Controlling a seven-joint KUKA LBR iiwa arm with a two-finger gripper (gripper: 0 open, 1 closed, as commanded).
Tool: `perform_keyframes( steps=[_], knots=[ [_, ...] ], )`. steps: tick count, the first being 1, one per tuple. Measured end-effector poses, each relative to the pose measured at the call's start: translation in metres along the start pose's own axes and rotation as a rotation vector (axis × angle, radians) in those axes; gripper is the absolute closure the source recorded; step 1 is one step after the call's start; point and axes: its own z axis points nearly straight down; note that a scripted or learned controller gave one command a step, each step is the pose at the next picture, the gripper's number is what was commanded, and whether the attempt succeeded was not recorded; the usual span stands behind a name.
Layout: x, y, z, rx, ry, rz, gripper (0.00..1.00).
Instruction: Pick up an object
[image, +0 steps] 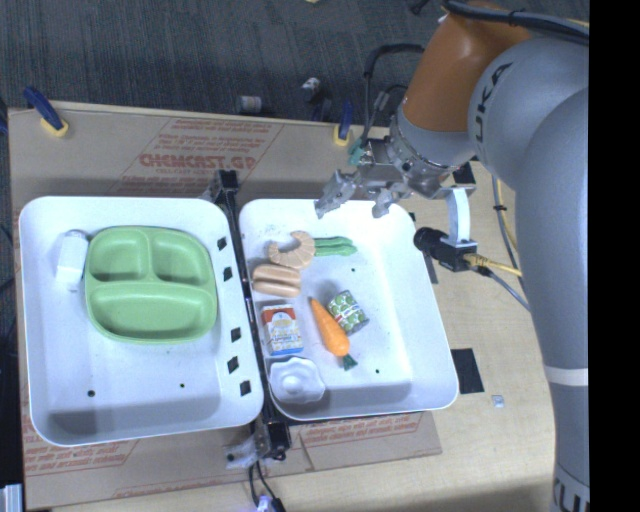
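My gripper (354, 204) hangs over the back edge of the right bin (425, 330), its two fingers spread apart with nothing between them. Below it in that bin lie a croissant (291, 248), a green bean pod (334, 246), a hot dog (276, 279), an orange carrot (330, 327), a small green-and-white packet (348, 311), a red-labelled carton (282, 330) and a white cup (296, 380). The croissant and pod are closest to the fingertips, a short way in front of them.
The left bin (50, 390) holds a green divided plate (152, 282) and a white bottle (70, 257) at its left wall. A black divider with clips (238, 290) runs between the bins. The arm's grey body fills the right side.
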Motion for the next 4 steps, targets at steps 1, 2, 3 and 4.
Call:
perform_keyframes(
  steps=[1, 2, 3, 4],
  knots=[
    [0.013, -0.101, 0.166, -0.002, 0.002, 0.000, 0.00],
    [0.014, -0.098, 0.153, -0.011, 0.003, -0.007, 1.00],
    [0.026, -0.155, 0.036, -0.004, 0.000, 0.000, 1.00],
    [-0.037, -0.138, 0.070, -0.002, -0.001, 0.000, 1.00]
  ],
)
